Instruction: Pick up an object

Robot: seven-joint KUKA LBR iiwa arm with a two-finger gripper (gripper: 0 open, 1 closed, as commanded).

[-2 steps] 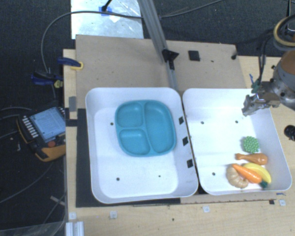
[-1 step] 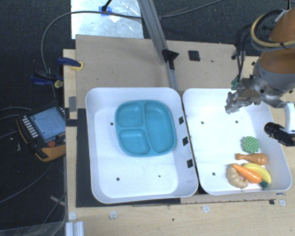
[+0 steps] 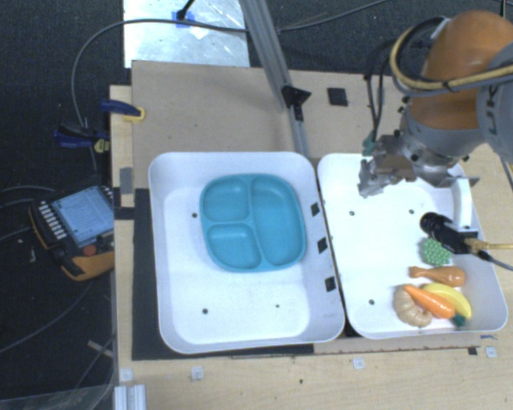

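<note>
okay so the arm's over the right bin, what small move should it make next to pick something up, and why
Probably shift the end effector toward the near right corner of the right bin. It sits over bare floor at the bin's far end, while the toys cluster there: drumstick, carrot, banana.

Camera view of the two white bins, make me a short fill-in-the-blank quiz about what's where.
1. The blue divided plate lies in the ____ bin.
2. The toy foods sit in the right bin's near-____ corner.
3. The carrot lies beside a yellow ____.
4. The gripper hangs over the ____ bin.

Missing words: left; right; banana; right
</note>
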